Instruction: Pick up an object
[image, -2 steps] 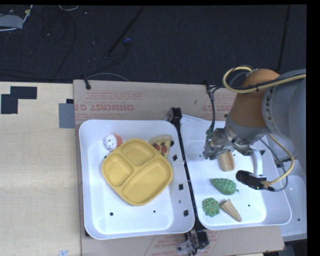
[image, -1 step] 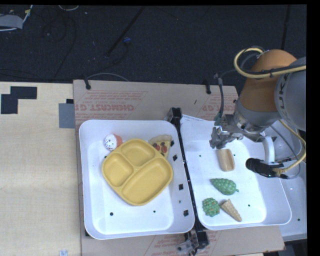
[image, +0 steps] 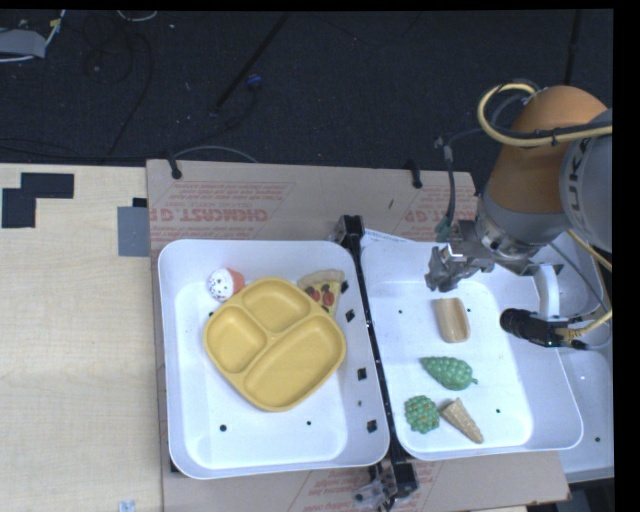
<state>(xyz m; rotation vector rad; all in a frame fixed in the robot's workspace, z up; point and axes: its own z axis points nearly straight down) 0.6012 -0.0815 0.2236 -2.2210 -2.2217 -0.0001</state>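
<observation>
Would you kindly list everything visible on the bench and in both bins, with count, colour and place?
left bin: 1, white, left half of the bench
right bin: 1, white, beside the left bin
divided plate: 1, yellow, middle of the left bin
small ball: 1, white with dark marks, upper left of the plate
pizza slice toy: 1, tan with red spots, at the plate's upper right edge
bread roll toy: 1, tan, upper right bin
leafy toy: 1, green, middle of right bin
broccoli toy: 1, green, lower right bin
cone toy: 1, tan, beside the broccoli toy
cardboard sheet: 1, brown, under the bins
arm: 1, grey and orange, from the right
gripper: 1, dark, above the bread roll toy
</observation>
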